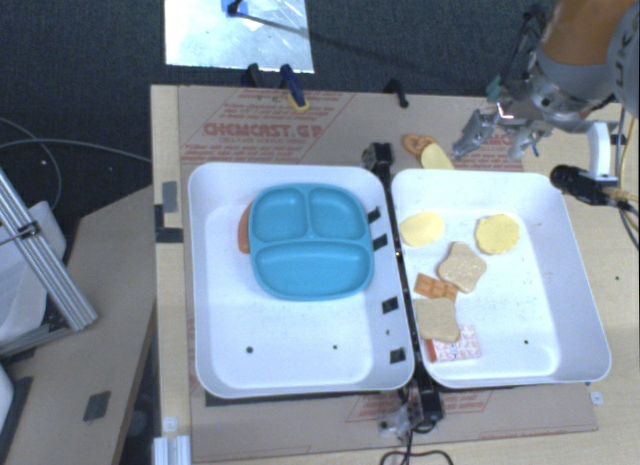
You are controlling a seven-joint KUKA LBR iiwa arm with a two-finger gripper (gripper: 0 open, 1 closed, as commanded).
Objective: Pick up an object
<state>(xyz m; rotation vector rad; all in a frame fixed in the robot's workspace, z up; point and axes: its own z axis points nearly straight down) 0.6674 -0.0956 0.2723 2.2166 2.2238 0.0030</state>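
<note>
Lying in the right white bin [575, 283], the candidate objects form a loose cluster toward its left half. A pale yellow round slice [422, 228] sits near the bin's upper left, and a second yellow round slice with a rougher edge [498, 234] lies to its right, apart from it. Below and between them rests a tan bread-shaped piece [462, 267], tilted, touching a small orange waffle-textured piece [433, 286] at its lower left. Further down, a beige flat slab [438, 319] overlaps a red-and-white patterned flat piece [457, 347] near the bin's front.

Outside the bin, on the brown cardboard sheet [330, 118] just behind its back rim, lie a yellow rounded piece [436, 157] and a small orange-brown piece [416, 142], touching or nearly so.

The gripper [478, 138] hangs above the cardboard, behind the right bin's back rim and just right of the yellow rounded piece. Nothing shows between its fingers; whether they are spread or closed cannot be told at this angle. The grey arm with orange band [585, 18] enters from the upper right.

The left white bin [215, 283] holds a blue three-compartment plastic plate [310, 241], with an orange object [243, 230] partly hidden under its left edge.
</note>
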